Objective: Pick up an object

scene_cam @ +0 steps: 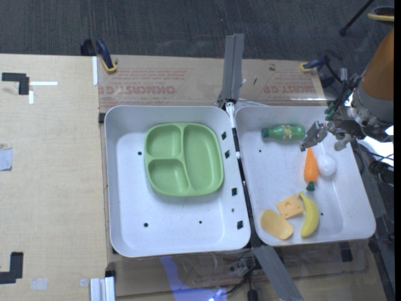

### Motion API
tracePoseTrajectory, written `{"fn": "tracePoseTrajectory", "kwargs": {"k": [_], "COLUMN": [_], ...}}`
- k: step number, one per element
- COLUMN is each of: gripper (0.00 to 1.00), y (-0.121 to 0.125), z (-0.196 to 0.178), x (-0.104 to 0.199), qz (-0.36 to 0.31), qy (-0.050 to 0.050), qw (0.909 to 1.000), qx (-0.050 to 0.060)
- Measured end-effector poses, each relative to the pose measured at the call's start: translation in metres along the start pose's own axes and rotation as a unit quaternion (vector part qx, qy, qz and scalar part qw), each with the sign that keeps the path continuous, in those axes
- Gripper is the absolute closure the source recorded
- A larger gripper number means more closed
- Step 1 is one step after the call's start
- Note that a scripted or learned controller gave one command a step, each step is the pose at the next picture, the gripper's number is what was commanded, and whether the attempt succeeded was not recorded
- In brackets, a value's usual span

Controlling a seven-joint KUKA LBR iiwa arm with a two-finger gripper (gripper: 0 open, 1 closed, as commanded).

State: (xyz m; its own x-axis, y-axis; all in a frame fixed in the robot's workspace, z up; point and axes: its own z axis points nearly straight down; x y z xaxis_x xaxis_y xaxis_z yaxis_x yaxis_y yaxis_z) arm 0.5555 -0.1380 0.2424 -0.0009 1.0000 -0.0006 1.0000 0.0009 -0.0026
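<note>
**Mirrored lettering on cardboard behind the bins**

A cardboard sheet [188, 83] lying behind the two white bins carries red printed lettering, upside down from the camera and too blurred to make out with certainty. The green bottle [283, 132] bears a yellow label whose text is too small to read.

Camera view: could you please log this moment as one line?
tool above right bin | near carrot, bottle | nothing held | plate left bin

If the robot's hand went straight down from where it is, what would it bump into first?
Probably the carrot or the white egg beside it. The hand hangs over the right bin, just above them in this view. From a slanted camera, depth is hard to judge, so it could meet the bin floor instead.
</note>
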Motion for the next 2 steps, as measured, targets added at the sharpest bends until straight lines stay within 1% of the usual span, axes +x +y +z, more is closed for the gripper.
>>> {"fn": "tracePoseTrajectory", "kwargs": {"k": [1, 2], "gripper": [0.0, 0.0], "y": [0.0, 0.021], "z": [0.0, 0.146], "x": [0.0, -0.039], "qz": [0.0, -0.024], "qy": [0.0, 0.0], "qw": [1.0, 0.9997], "qx": [0.0, -0.001]}}
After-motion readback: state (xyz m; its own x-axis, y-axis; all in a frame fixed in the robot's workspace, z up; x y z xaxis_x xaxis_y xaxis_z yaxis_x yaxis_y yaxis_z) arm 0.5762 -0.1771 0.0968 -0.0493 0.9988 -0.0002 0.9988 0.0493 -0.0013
